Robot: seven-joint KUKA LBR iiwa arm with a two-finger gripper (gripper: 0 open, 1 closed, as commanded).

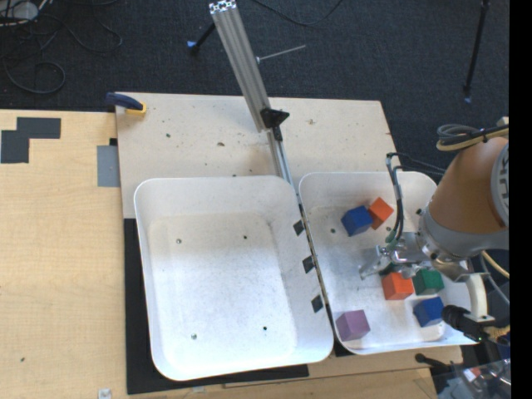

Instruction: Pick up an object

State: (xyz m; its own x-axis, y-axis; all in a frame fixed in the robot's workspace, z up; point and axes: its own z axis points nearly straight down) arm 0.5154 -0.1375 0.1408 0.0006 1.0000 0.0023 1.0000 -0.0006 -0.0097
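Dark carpet floor (374, 48) with cables (33, 32) behind pale wooden bench (58, 264)

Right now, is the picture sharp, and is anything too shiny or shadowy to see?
Camera view: even, soft light and only faint shadows; the left shallow white bin looks bright but not glaring; the small blue cube and purple cube look slightly soft; the metal gripper is blurry.

two bins (166, 198), six blocks (356, 220)
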